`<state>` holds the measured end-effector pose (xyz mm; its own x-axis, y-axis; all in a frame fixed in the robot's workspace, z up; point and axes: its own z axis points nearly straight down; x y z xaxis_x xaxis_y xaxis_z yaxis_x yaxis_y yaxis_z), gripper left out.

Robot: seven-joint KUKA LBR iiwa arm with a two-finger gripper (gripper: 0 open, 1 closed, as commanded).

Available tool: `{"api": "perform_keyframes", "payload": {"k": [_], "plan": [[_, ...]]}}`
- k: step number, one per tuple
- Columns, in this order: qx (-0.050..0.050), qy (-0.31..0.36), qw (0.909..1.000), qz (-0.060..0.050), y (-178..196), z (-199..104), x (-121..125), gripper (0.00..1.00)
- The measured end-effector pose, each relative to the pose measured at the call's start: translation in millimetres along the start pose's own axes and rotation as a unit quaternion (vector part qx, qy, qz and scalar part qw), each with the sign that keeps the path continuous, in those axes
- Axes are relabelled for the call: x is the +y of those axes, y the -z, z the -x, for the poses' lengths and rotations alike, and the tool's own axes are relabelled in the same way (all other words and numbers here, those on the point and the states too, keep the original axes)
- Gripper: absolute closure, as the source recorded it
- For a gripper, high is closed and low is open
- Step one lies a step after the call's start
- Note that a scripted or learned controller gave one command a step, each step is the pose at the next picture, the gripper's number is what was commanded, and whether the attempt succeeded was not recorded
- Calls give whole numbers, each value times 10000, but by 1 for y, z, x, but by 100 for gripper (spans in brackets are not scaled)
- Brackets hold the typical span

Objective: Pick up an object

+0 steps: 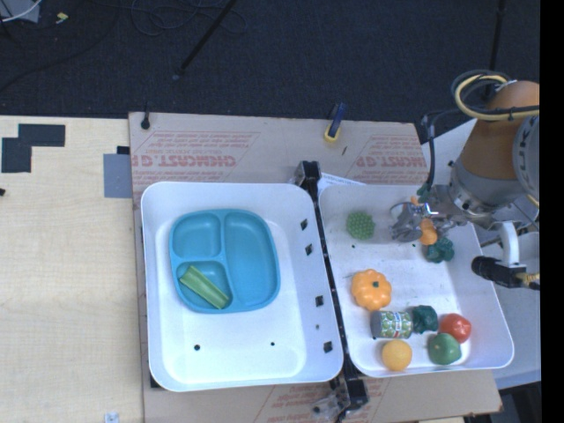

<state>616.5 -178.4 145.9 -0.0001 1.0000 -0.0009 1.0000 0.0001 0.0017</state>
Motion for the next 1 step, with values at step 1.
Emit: {"api": "perform_keyframes", "payload": {"k": [1], "plan": [[-3,3,10000,9,61,8,3,100]]}}
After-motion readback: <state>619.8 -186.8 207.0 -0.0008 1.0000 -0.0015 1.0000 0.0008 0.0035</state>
